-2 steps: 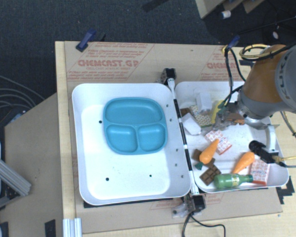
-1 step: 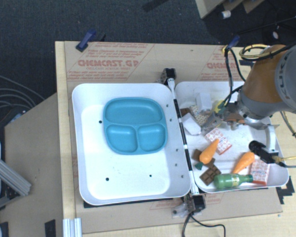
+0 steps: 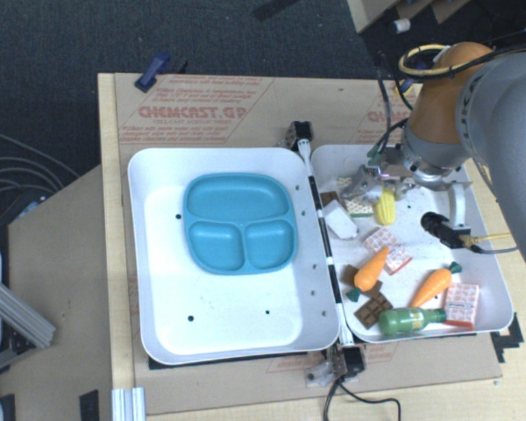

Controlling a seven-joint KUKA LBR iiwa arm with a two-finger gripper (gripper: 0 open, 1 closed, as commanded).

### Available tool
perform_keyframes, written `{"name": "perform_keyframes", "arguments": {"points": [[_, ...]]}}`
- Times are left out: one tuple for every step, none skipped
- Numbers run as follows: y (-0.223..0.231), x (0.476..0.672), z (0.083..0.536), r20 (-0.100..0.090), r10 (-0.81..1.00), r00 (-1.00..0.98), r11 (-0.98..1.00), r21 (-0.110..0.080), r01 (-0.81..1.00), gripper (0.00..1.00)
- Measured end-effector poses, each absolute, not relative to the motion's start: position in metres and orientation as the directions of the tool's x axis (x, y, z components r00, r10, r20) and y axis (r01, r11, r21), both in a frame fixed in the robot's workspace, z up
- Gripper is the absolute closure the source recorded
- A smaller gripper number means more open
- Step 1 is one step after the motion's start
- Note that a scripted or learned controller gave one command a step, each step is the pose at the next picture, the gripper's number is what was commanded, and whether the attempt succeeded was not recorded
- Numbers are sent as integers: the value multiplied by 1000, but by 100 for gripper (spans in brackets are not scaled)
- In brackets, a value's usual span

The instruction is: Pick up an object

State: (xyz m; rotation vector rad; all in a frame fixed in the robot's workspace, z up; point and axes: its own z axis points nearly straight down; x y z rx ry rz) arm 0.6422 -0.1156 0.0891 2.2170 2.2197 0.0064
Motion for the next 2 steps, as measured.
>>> {"name": "perform_keyframes", "arguments": {"points": [[-117, 645, 105, -5, 1000, -1, 2, 15, 1000, 100], [-77, 593, 186, 1, 1000, -2, 2, 0, 1000, 100]]}}
